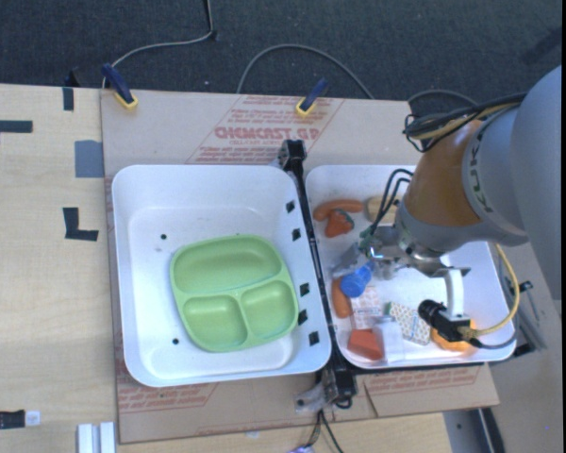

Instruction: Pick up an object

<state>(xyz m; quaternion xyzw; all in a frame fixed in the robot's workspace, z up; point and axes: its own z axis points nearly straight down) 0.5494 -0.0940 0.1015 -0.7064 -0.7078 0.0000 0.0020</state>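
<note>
Gripper (375, 251) low in the right bin (495, 281), over its clutter; whether it grips anything cannot be told.

Left bin (137, 253) bears a green divided plate (233, 291). Right bin's objects lie near the divider: an orange piece (338, 217) at the top, a blue object (356, 281) just beside the gripper, a red-orange block (366, 343) lower down, and a small patterned packet (410, 321).
</note>
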